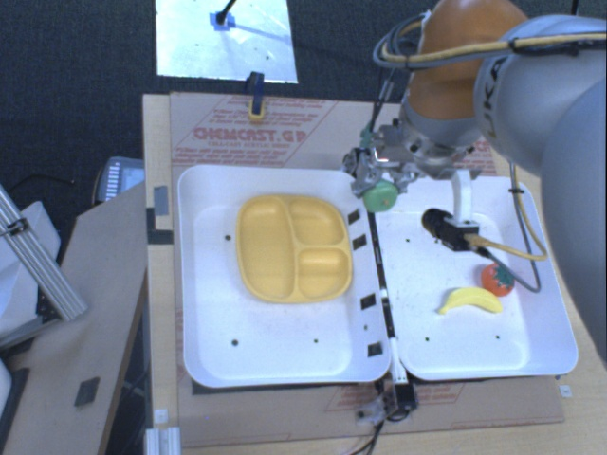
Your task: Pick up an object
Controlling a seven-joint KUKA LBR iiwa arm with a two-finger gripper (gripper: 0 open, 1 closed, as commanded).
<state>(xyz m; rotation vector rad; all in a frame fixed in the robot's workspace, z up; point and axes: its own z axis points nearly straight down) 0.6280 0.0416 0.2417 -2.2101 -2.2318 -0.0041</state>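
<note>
Banana (469, 300) lies flat, long axis left-right, tips curving down.

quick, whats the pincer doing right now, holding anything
Pincer: above the seam between the two bins, with a small green object right at its tip; whether it is open, shut or gripping cannot be told.

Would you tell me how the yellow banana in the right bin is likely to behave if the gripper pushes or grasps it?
The banana looks like smooth moulded plastic, so probably light and stiff. Its curved shape may make it pivot or slide on the right bin floor rather than roll. It lies near the tomato-like toy, which might get nudged.
</note>
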